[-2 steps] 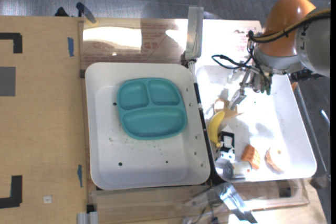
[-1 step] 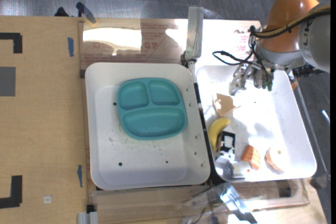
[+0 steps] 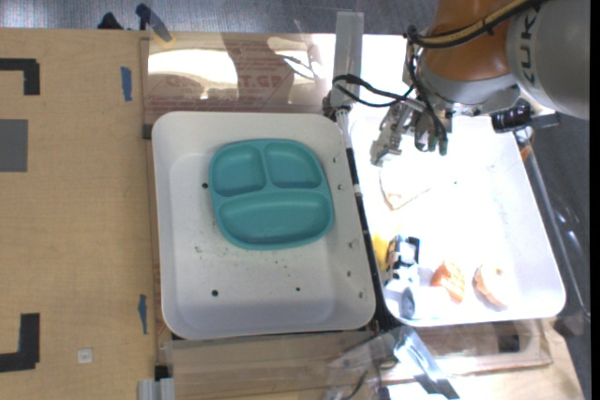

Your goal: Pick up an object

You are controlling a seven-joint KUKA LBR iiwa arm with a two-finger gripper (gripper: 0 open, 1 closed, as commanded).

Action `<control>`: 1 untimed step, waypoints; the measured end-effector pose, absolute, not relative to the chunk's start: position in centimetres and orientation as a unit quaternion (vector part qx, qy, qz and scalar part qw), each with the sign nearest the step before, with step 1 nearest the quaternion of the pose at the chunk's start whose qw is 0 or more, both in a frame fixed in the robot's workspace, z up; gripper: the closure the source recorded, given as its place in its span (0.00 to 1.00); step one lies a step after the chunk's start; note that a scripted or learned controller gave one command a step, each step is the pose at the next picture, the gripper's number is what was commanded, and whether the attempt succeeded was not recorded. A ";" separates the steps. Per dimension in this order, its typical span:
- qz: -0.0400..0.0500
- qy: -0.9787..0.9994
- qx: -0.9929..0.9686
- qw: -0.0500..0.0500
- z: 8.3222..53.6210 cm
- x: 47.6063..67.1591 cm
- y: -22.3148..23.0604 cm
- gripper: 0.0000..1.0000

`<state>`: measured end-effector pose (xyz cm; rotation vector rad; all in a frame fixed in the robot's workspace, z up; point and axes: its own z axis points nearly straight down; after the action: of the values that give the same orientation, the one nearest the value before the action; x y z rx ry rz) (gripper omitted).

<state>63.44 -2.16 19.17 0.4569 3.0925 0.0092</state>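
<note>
My gripper (image 3: 411, 141) hangs over the back part of the right bin (image 3: 525, 201). It is open, with nothing between its fingers (image 3: 385, 147). Just in front of and below it, a flat pale piece (image 3: 403, 195) lies on the bin floor, apart from the fingers. Near the bin's front lie an orange piece (image 3: 448, 277), a peach-coloured piece (image 3: 489, 285), a yellow item (image 3: 380, 248), a black-and-white item (image 3: 405, 257) and a blue-and-white item (image 3: 405, 301).
The left bin (image 3: 178, 276) holds a teal divided plate (image 3: 272, 193) near its middle. The wall between the two bins (image 3: 359, 201) runs just left of the gripper. A cardboard sheet (image 3: 70, 201) covers the bench on the left.
</note>
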 end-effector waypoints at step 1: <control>0.004 0.986 0.167 0.007 23.8 63.8 6.6 1.00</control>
<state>63.83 6.55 23.78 0.5227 3.0837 0.0128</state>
